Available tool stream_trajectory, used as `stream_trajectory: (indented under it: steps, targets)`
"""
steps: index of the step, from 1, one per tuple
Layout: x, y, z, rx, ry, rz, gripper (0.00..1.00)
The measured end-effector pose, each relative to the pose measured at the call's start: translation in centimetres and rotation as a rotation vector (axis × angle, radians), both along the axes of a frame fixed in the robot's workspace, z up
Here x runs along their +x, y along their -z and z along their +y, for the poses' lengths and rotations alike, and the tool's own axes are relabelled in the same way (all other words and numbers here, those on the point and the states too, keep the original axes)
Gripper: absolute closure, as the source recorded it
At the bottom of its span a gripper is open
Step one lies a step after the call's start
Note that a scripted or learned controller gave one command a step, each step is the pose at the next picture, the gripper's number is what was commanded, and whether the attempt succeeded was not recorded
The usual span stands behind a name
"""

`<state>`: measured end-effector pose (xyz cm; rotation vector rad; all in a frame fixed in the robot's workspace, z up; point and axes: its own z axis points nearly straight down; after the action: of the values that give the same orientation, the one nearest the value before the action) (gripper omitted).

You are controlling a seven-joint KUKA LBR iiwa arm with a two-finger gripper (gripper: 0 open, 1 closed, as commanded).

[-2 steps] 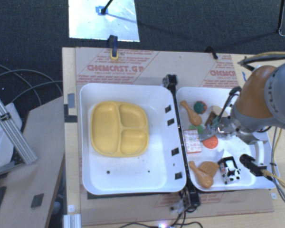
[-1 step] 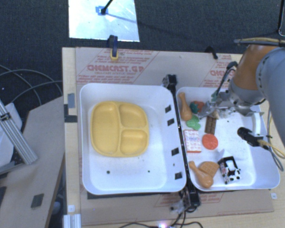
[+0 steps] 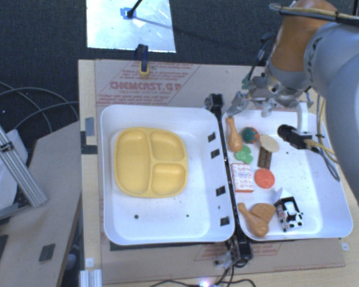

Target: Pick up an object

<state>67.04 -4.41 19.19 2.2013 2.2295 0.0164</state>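
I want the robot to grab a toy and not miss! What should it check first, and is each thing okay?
1. Toys to pick from: ok. The right bin holds several, such as the drumstick and the orange disc.
2. Gripper over the toys: not ok. It sits at the bin's far rim, beside the drumstick's end.
3. Fingers open or shut: cannot tell.
4. Toys spaced apart: not ok. Most are crowded together near the divider.
5. Yellow tray out of the way: ok. It lies in the left bin.
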Motion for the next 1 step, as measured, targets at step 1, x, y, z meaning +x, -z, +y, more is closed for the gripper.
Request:
stream_trajectory:
  steps: [1]
  targets:
    - [-9.46, 0.79, -1.59, 0.0, 0.014, 0.019, 0.0]
